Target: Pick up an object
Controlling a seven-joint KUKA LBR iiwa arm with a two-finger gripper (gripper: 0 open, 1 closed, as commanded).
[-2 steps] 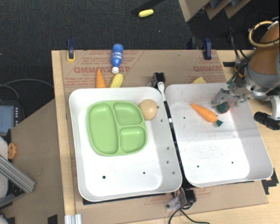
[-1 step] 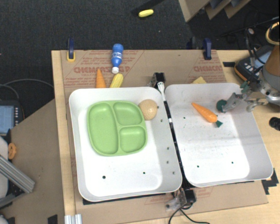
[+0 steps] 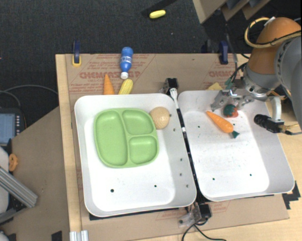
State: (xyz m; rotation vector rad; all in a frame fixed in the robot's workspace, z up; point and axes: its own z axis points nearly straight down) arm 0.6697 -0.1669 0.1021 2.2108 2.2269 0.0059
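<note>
We see a green sectioned plastic plate (image 3: 126,137) and beige ball (image 3: 160,117) in the left white bin (image 3: 94,184); an orange toy carrot (image 3: 221,122) in the right white bin (image 3: 271,172); we cannot tell the gripper's (image 3: 230,106) state.

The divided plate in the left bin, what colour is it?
Light green. The divided plate shows clearly in the camera view, lying in the left bin.

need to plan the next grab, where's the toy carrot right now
In the camera view the toy carrot lies in the right bin, near its upper edge, just below the tool and a small red-and-green object.
</note>
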